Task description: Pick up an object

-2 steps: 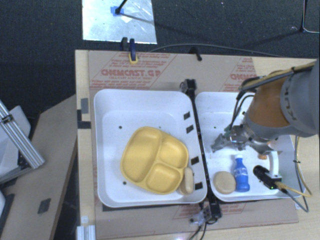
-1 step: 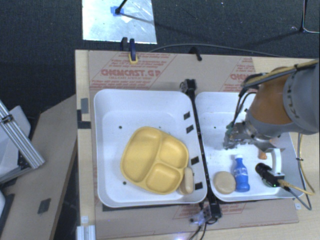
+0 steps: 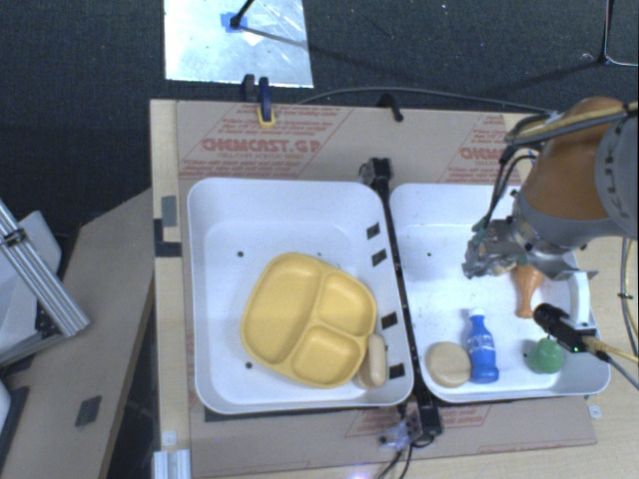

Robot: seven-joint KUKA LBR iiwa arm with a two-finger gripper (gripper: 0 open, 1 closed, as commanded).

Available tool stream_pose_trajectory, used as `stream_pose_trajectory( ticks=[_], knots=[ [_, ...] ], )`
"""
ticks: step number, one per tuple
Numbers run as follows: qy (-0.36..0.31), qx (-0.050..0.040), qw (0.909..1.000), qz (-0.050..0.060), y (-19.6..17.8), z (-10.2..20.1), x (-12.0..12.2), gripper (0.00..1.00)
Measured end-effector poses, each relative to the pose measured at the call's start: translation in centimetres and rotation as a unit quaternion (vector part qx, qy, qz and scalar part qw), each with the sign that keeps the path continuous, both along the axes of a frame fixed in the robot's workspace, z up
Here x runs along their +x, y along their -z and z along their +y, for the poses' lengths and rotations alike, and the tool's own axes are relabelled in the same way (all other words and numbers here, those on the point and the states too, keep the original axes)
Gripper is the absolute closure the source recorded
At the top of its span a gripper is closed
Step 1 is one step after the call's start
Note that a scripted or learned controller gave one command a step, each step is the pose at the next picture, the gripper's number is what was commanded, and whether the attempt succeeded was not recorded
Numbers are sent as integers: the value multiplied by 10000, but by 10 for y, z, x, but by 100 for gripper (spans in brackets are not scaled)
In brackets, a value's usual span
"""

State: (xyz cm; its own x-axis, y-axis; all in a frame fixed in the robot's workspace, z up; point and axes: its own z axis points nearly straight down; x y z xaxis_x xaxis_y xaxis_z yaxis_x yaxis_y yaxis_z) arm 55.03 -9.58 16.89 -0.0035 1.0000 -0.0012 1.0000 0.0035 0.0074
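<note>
My gripper [image 3: 486, 258] hangs over the upper middle of the right bin [image 3: 434, 218], above bare white floor. Just to its right lies an orange-brown, club-shaped thing [image 3: 525, 289]. Nearer the front of that bin, a blue bottle with a white cap [image 3: 480, 345] lies on its side. A round tan bun [image 3: 448, 363] rests to the left of the bottle, and a green ball [image 3: 545, 355] sits to its right. I see nothing held in the gripper.
The left bin [image 3: 230, 218] holds a yellow divided plate [image 3: 308, 318], with a small tan roll [image 3: 374, 359] against its right side. A black divider strip [image 3: 389, 267] runs between the bins. The arm's orange band [image 3: 569, 168] looms over the right bin's far right corner.
</note>
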Motion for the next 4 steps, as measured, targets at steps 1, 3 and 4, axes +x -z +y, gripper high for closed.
stream_pose_trajectory(
  ticks=[1, 3, 4],
  knots=[
    [-4, 0, 10000, -2, -54, 0, 2, 100],
    [-35, 15, 10000, 19, -86, 56, 20, 100],
    [-36, 15, 10000, 27, -71, 117, 32, 100]
  ],
)
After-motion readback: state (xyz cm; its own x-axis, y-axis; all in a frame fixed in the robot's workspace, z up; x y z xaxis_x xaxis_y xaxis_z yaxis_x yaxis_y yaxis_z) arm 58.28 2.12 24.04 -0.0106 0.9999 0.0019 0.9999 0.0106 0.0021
